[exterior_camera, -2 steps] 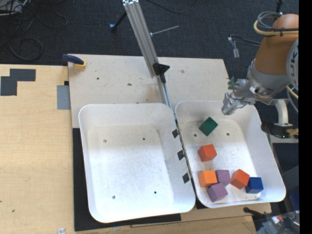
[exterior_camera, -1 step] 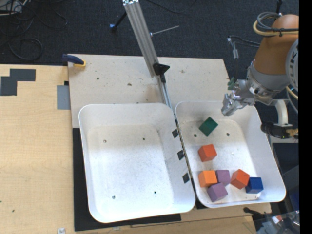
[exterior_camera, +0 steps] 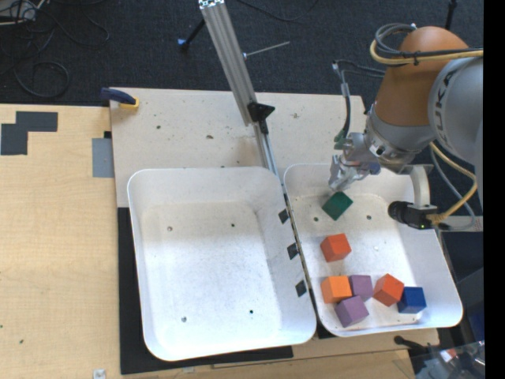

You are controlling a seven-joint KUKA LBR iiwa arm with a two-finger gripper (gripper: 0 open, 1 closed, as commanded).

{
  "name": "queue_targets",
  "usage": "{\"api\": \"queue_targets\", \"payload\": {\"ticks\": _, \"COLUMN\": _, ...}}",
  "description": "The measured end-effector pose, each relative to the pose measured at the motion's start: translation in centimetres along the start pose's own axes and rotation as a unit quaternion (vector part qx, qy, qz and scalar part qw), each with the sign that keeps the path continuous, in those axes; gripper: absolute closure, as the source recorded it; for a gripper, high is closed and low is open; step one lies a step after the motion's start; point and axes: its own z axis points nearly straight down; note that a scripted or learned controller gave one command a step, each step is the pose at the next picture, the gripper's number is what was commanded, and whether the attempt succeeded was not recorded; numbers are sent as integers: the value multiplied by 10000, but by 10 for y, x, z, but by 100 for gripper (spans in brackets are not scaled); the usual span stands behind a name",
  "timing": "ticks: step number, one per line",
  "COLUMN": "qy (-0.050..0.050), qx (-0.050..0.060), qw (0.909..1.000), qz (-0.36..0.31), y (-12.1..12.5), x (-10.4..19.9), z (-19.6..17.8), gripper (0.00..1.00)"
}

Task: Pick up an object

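Sitting in the right-hand white plastic bin (exterior_camera: 442, 290), near its back edge, the small dark green cube (exterior_camera: 338, 205) is turned corner-on like a diamond, no real long axis. The metal two-finger gripper (exterior_camera: 342, 177) hangs just above it; can't tell its state.

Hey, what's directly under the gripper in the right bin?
A green block lies just below the gripper on the right bin floor. Whether the fingertips touch it is unclear.
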Motion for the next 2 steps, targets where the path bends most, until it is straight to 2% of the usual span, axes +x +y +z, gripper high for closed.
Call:
{"api": "queue_targets", "payload": {"ticks": 1, "qy": -4, "qx": -16, "qw": 10000, "qz": -1, "y": -1, "x": 55, "z": -13, "gripper": 100}}
{"api": "queue_targets", "payload": {"ticks": 2, "qy": -5, "qx": 4, "qw": 10000, "qz": 0, "y": 1, "x": 111, "z": -1, "gripper": 100}}
